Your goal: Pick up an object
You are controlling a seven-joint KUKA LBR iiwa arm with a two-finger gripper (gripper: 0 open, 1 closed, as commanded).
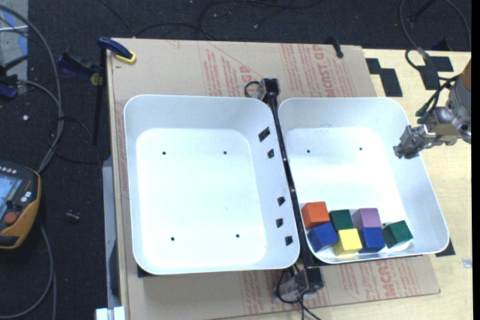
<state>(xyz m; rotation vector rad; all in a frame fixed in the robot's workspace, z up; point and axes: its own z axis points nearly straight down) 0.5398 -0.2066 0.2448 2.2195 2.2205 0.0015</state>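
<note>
Several small cubes crowd the front of the right bin (352, 116): an orange cube (315, 213), a dark green cube (341, 219), a purple cube (367, 217), a blue cube (322, 235), a yellow cube (349, 240), another blue cube (373, 237) and a green cube (397, 233). My gripper (409, 146) hangs at the right bin's right wall, well behind the cubes. Nothing shows between its tips.
The left bin (150, 112) lies beside the right one, with a black divider (281, 168) running between them. Both rest on a cardboard sheet (225, 64). Cables and a blue clamp (116, 50) lie beyond the bench's back-left corner.
</note>
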